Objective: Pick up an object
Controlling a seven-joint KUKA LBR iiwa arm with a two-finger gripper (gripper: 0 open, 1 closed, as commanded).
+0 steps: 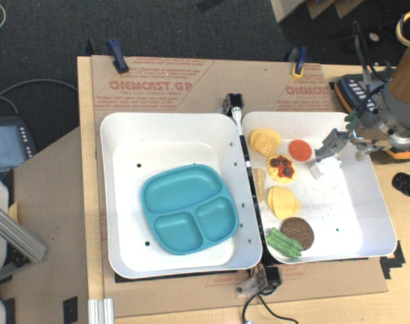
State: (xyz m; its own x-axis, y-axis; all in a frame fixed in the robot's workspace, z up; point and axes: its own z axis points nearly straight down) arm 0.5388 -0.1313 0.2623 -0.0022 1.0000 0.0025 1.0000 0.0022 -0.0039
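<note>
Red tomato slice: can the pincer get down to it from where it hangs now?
Probably yes. The pincer hangs just right of the red tomato slice, nothing between; the waffle lies on its far side.

A teal divided plate (189, 208) lies in the left bin (117, 140).

Lighting even, diffuse, from overhead. Both white bins (117, 201) read bright, near overexposure, with little surface detail. Shadows soft and short, notably beneath the claw (324, 155). Dark floor (49, 19) underexposed. Overall sharpness moderate; the arm at the right edge is slightly soft. Mild compression grain.
</note>
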